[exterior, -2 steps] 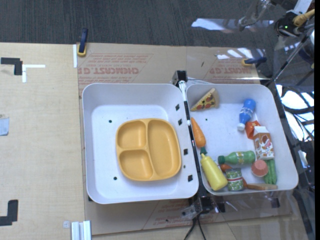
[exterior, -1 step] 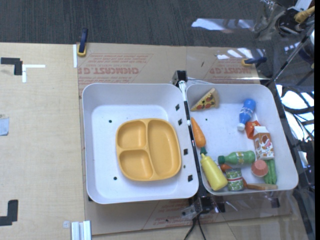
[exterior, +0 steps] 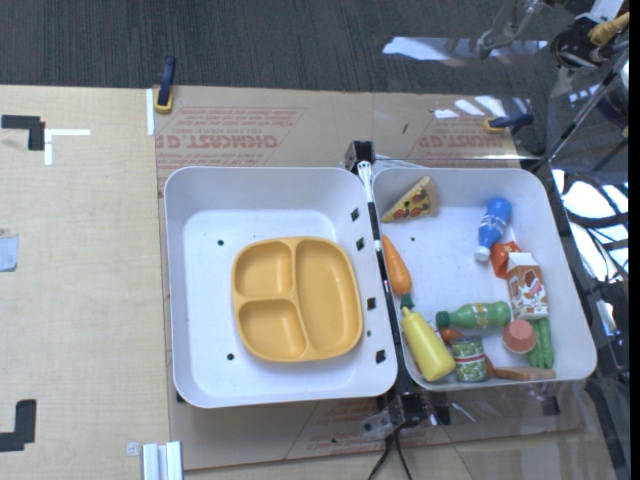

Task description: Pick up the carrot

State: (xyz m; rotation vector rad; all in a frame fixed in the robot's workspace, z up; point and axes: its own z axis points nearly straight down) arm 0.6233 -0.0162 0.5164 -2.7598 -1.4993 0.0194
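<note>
Orange and tapered, the carrot (exterior: 397, 268) is seen lying flat against the left wall of the right bin (exterior: 560, 268), roughly midway along that wall, its narrower end turned toward the far edge. Just beyond its near end a yellow bottle (exterior: 426, 344) is laid, and a pizza slice (exterior: 410, 201) is placed near the bin's far left corner. A green bottle (exterior: 475, 317) and a blue-capped bottle (exterior: 492, 224) are found further right. In the left bin (exterior: 190, 268) a yellow divided plate (exterior: 297, 298) is centred. Both bins are set on brown cardboard (exterior: 230, 133) over a pale wooden bench (exterior: 70, 298); dark carpet (exterior: 250, 18) is seen beyond. Whether the gripper is clenched or released cannot be told.
</note>
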